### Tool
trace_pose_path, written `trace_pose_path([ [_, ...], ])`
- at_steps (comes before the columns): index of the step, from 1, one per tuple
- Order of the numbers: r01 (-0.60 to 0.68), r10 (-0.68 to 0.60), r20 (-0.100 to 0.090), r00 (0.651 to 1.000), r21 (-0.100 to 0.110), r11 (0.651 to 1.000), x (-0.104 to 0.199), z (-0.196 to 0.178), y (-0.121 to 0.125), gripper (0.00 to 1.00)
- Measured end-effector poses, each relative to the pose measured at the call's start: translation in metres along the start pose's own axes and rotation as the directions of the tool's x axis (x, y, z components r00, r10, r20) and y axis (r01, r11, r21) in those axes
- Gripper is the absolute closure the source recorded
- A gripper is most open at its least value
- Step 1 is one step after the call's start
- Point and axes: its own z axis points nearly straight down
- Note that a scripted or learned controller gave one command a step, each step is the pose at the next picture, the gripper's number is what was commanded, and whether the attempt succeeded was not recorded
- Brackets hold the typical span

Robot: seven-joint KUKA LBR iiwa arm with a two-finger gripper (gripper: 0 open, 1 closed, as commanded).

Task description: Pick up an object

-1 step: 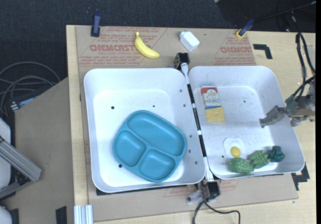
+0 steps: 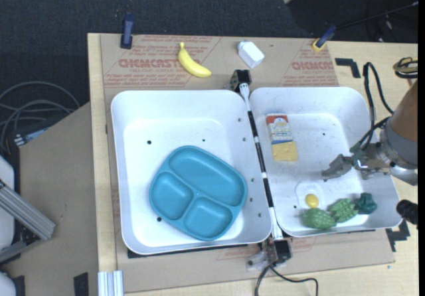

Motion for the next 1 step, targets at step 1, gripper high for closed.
trace_pose_path([
  [1, 0.000, 0.000, 0.001, 1.000, -0.002, 1.000, 0.0383, 0.0889, 0.0005, 0.00],
])
